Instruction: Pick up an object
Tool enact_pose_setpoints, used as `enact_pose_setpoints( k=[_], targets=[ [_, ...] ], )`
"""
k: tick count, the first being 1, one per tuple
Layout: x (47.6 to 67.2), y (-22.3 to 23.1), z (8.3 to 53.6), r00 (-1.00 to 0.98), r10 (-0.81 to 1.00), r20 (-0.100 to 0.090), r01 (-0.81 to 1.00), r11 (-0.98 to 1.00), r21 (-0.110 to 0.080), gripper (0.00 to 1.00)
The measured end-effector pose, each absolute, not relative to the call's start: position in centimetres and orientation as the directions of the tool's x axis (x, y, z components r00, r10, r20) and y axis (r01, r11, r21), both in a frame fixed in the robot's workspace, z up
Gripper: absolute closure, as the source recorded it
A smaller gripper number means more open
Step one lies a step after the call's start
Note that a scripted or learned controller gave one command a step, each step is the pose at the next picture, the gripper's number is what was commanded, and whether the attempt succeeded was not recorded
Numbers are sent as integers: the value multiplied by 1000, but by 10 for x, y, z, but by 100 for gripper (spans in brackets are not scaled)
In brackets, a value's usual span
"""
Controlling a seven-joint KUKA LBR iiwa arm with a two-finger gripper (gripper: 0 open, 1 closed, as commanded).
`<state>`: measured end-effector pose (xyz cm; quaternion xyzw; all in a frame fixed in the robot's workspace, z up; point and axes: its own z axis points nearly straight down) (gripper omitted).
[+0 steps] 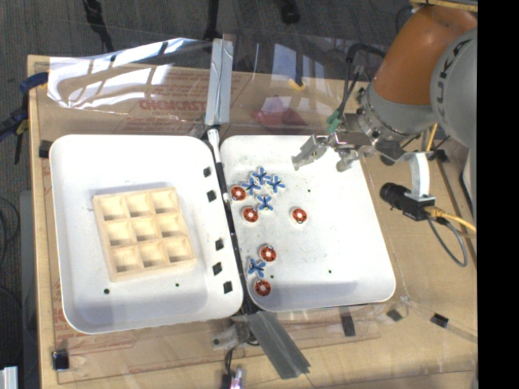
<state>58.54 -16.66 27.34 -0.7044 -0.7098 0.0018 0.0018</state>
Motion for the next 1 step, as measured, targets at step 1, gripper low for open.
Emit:
enact_pose_setpoints(
  k=[1],
  targets=[
    [592, -146, 117, -106, 994, 2, 994, 106, -7, 0]
  ],
)
